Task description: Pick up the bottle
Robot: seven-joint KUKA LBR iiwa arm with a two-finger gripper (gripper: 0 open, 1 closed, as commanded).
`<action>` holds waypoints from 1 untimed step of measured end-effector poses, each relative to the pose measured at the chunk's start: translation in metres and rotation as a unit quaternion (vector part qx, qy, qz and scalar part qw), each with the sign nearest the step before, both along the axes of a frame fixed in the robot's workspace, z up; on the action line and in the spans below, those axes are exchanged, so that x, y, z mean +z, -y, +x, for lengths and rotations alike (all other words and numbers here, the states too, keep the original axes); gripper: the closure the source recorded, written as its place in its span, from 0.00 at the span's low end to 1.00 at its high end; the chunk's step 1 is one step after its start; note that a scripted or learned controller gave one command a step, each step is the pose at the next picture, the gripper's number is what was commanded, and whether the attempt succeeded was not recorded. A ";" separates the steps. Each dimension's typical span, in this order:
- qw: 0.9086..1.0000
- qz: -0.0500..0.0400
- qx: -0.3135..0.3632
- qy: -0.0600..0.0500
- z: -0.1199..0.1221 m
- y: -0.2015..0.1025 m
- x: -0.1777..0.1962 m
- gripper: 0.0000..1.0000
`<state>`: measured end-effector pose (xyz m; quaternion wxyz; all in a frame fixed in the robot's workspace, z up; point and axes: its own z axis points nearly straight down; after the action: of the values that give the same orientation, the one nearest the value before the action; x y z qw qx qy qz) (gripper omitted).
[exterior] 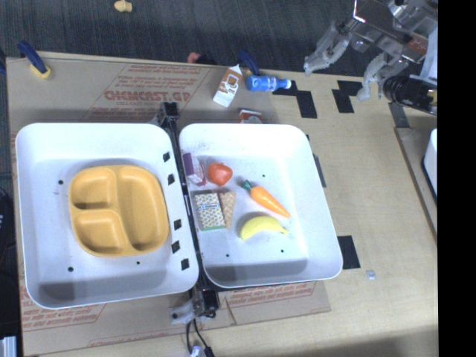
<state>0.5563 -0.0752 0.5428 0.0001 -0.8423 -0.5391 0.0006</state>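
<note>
Nearest the camera, the two white bins sit side by side on the bench, their inner rims touching along a black hinge strip. In the left bin (30, 199) a yellow divided plate (119, 209) lies a little left of the middle. The right bin (320, 222) holds a banana (262, 227) toward its near edge, a carrot (266, 198) just behind it, a red tomato (219, 173) toward the far-left part, a small patterned box (210, 211) beside the left wall and a purple packet (195, 169) close to the far-left corner.

Beyond the right bin's far edge, on the bench itself, the blue bottle (266, 84) lies on its side, outside both bins. Just left of it a small white and brown carton (227, 86) lies tilted. A blue clamp with a yellow tip (33, 59) grips the bench's far-left edge.

Up at the far-right corner the gripper (342, 69) hangs above the bench, well right of the bottle, its two pale fingers spread apart with nothing between them.
</note>
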 end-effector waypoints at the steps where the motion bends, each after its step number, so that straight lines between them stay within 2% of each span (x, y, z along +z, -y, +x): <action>1: 0.983 0.000 -0.186 -0.002 -0.032 0.005 -0.017 0.00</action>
<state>0.5244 -0.0801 0.5255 0.0011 -0.9278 -0.3730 0.0024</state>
